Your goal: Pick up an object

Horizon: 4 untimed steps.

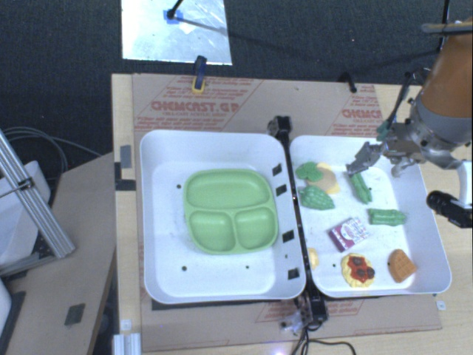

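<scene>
Your gripper (378,161) hangs over the upper part of the right bin (436,231), and its two grey fingers look spread apart with nothing between them. One fingertip (362,161) sits just above the top end of a slim green pod (361,187), which is the nearest thing to pick. Take that pod as your landmark.

The pod's long axis runs from its upper end, next to the fingertip, down and slightly right, away from the gripper. So the target lies just below and a little left of the point between the fingers; you would likely need to shift that way and turn the wrist so the fingers close across the pod's narrow width, not along its length.

Left of the pod lie a bumpy green piece (316,198) and a leafy green-and-yellow one (314,172). Below and right of it rests another green pod (386,216), lying nearly level. Further below sit a purple packet (348,233), a small pizza (358,269) and an orange piece (400,265). Well left of the pod, the left bin (159,198) holds a green divided tray (225,209).
</scene>
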### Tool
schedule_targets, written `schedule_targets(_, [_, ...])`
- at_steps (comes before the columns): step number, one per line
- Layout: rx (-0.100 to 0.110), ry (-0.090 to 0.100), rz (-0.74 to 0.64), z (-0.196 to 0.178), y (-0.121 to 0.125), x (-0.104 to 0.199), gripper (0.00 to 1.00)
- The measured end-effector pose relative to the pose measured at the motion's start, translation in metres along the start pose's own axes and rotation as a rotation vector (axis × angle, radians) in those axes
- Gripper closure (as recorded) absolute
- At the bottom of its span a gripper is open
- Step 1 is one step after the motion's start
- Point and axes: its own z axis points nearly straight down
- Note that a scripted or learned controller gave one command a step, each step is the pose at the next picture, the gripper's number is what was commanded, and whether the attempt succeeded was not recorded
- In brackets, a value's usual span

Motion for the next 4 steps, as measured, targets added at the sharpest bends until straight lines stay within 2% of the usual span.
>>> schedule_targets(1, [-0.003, -0.003, 0.006, -0.031, -0.019, -0.063, 0.00])
schedule_targets(2, [0.015, 0.005, 0.003, 0.171, -0.075, -0.039, 0.00])
schedule_targets(3, [-0.019, -0.005, -0.002, -0.026, -0.068, -0.047, 0.00])
schedule_targets(4, [0.006, 0.005, -0.013, 0.048, -0.071, 0.073, 0.00])
